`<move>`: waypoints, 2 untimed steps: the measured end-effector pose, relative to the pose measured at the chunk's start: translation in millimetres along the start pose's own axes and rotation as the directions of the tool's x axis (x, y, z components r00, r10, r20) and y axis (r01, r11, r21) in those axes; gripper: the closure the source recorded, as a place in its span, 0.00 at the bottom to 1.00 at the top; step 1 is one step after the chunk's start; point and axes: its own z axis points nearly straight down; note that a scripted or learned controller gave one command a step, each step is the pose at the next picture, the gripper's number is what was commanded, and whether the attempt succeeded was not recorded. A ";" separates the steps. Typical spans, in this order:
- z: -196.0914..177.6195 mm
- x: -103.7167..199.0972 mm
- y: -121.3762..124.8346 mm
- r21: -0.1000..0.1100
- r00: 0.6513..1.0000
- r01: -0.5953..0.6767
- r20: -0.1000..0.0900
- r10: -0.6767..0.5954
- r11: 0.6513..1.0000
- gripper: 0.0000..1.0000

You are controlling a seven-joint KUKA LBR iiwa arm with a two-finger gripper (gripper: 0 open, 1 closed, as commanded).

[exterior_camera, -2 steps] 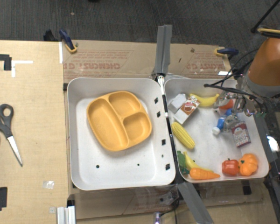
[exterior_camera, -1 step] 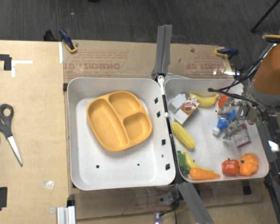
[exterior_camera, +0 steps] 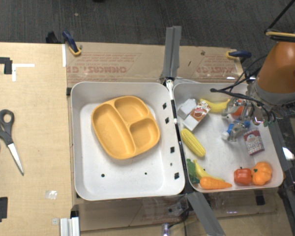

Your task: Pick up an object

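Observation:
My gripper hangs low in the right bin, near its upper right part, with the grey arm and orange band above it. Just right of it lies a red and white packet. A banana and a white and red carton lie to its left. Further down are an ear of corn, a carrot, a red pepper and an orange pepper. Cables and the wrist hide what lies right under the gripper.
The left bin holds a yellow divided plate. A grey divider runs between the bins. Scissors lie on the wooden bench at far left. A small yellow and green item sits by the carrot.

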 end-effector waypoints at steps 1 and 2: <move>0.9 16.5 -13.2 0.000 0.984 -0.180 -0.003 0.180 0.984 0.00; 0.5 -12.2 23.4 0.000 0.997 -0.082 -0.001 0.082 0.997 0.00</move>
